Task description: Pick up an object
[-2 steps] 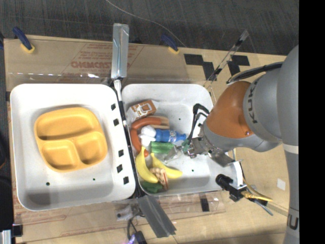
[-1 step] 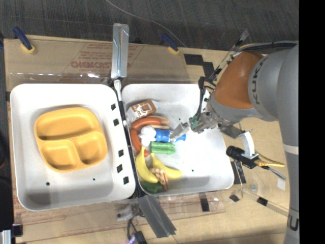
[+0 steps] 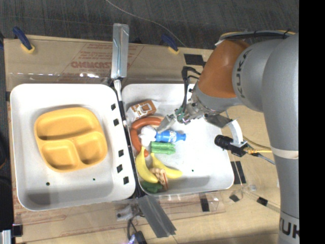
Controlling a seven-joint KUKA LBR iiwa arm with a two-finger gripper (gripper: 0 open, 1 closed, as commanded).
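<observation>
The end effector (image 3: 175,117) hangs low in the right bin (image 3: 213,161), just above the blue bottle (image 3: 170,135), but its tip is too small and blurred for me to tell its state. Along that bin's left wall the bottle, bananas (image 3: 152,169), a red ring and a green piece overlap, partly hiding each other.

Red print runs across the brown cardboard sheet (image 3: 91,57) behind the bins, too faint to make out. White capital letters run up the grey arm (image 3: 254,85) beside its orange band, and a few more sit near its bottom edge; both read as parts of "KUKA". The small blue bottle (image 3: 170,136) carries a label too tiny to read.
</observation>
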